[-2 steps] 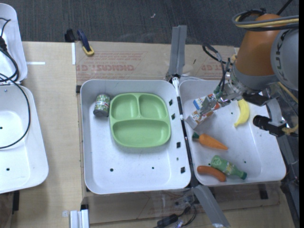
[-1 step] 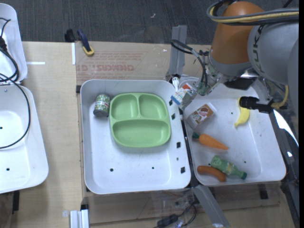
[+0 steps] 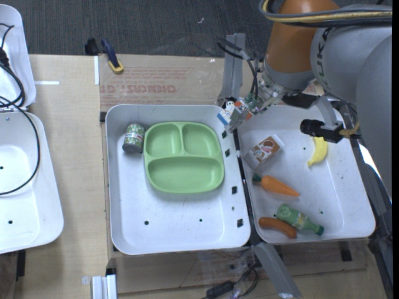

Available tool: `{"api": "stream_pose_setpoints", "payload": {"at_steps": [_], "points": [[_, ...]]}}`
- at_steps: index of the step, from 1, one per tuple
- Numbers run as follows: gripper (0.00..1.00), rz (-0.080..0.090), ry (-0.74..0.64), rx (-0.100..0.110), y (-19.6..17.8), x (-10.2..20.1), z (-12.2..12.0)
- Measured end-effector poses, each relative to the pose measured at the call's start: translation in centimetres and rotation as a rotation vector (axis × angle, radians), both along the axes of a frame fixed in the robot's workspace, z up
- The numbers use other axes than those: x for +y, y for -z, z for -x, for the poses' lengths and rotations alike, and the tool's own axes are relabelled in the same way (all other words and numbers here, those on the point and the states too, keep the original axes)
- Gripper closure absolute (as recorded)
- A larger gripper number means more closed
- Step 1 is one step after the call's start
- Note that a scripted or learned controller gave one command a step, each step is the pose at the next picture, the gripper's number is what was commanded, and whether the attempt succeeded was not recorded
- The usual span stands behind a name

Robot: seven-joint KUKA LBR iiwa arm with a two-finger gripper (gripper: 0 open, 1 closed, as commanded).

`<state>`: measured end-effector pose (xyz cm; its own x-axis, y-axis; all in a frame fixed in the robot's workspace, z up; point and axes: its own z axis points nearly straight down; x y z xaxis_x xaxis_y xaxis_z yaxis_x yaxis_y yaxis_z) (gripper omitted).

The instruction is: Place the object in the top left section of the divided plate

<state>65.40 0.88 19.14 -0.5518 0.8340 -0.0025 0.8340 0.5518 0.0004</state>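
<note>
A green divided plate (image 3: 149, 170) lies in the left bin (image 3: 174, 223), with two small sections on its far side and one wide section on its near side. All three sections are bare. My gripper (image 3: 230, 117) hangs low over the divider between the two bins, just past the plate's far right corner. In the right bin (image 3: 349, 217) lie a small brown and white carton (image 3: 264, 151), a banana (image 3: 318, 151), a carrot (image 3: 278, 185), a green bottle (image 3: 299, 219) and a red-orange sausage-shaped item (image 3: 277, 227).
A small green patterned can (image 3: 133, 137) stands in the left bin just left of the plate. The grey arm with its orange band (image 3: 299, 23) crosses the far right of the view. White equipment and black cables (image 3: 15, 136) sit at the left edge.
</note>
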Motion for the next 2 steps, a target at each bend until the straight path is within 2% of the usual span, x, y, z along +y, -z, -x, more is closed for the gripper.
{"api": "stream_pose_setpoints", "payload": {"at_steps": [1,2], "points": [[1.0,0.0,-0.185,0.0,-6.3,7.9,-0.5],[1.0,0.0,-0.342,0.003,-1.2,13.5,1.3]]}}
